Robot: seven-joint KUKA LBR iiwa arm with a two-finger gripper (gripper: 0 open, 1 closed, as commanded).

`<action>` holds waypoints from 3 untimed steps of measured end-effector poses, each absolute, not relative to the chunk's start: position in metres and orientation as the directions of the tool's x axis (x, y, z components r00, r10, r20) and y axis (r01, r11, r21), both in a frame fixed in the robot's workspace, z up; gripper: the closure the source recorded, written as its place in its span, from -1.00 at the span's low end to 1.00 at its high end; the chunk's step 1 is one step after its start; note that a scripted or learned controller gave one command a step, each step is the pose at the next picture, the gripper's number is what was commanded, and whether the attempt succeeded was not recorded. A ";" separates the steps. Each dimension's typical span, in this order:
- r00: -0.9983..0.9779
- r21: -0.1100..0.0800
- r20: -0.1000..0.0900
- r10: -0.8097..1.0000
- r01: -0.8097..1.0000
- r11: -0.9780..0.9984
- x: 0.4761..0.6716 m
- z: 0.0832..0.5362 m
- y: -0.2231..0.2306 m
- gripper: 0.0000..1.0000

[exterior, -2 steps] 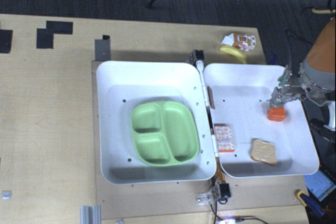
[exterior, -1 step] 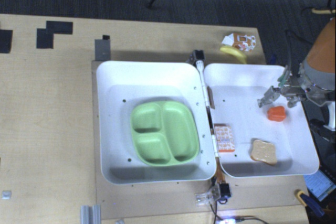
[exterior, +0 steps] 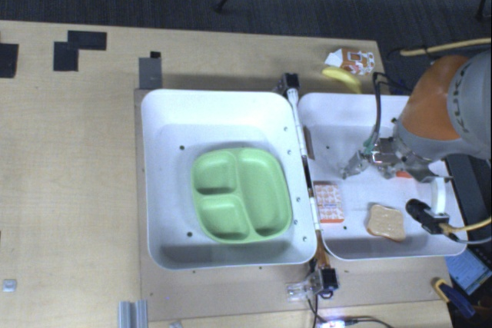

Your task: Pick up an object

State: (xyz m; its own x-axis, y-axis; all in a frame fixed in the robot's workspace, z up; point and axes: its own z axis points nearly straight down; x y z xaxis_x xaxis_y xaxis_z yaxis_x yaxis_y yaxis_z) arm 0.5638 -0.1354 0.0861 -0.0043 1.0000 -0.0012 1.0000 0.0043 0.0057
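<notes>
My gripper (exterior: 355,165) hangs low in the right bin (exterior: 338,115), over its bare middle floor, with the grey arm and its orange band reaching in from the right. A red-and-white packet (exterior: 328,203) lies flat at the bin's left wall, just in front of and left of the gripper. A tan slice of toy bread (exterior: 386,222) rests near the front wall, to the gripper's front right. A small red-orange thing (exterior: 404,173) peeks out from under the wrist; I cannot tell what it is.
The left bin (exterior: 165,127) holds a green divided plate (exterior: 241,193). Behind the right bin, on the bench, lie a yellow banana (exterior: 340,77) and a small orange-and-white packet (exterior: 354,59). Black patches mark the bench at far left.
</notes>
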 end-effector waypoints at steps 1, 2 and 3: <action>-0.002 0.010 -0.002 1.000 1.000 0.002 0.510 0.087 -0.084 -1.00; -0.004 0.015 -0.002 1.000 1.000 0.004 0.512 0.099 -0.084 1.00; -0.002 0.003 -0.002 1.000 1.000 0.002 0.487 0.125 -0.177 1.00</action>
